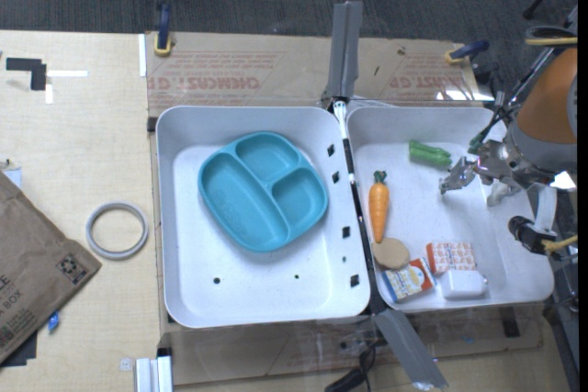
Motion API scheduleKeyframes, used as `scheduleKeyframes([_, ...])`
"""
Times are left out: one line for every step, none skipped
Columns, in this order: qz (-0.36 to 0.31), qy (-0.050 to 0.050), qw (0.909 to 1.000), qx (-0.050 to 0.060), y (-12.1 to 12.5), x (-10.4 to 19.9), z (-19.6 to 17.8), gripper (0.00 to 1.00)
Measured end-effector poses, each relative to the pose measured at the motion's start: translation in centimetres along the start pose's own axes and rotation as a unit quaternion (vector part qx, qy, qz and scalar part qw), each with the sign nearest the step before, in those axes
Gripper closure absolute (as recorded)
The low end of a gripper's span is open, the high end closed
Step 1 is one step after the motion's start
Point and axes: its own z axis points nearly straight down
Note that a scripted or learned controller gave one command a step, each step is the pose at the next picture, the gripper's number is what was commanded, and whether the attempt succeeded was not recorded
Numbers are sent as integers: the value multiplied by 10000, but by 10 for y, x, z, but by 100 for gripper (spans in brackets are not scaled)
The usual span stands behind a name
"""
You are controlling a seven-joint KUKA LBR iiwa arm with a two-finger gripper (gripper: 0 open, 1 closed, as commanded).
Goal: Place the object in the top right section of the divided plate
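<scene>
I see the gripper (466, 173) open and holding nothing, over the right bin (514, 289), beside the green object (429, 152).

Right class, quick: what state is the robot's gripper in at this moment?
Gripper: open, holding nothing, over the right bin beside the green object.

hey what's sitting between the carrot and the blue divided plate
In the camera view, the touching walls of the two white bins lie between the carrot and the blue plate; the rest is bare bin floor.
</scene>
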Motion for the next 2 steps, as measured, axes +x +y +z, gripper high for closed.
scheduleKeyframes([-671, -18, 9977, -3, -10, -5, 0, 0])
scheduleKeyframes([-1230, -12, 9924, -2, -15, -10, 1, 0])
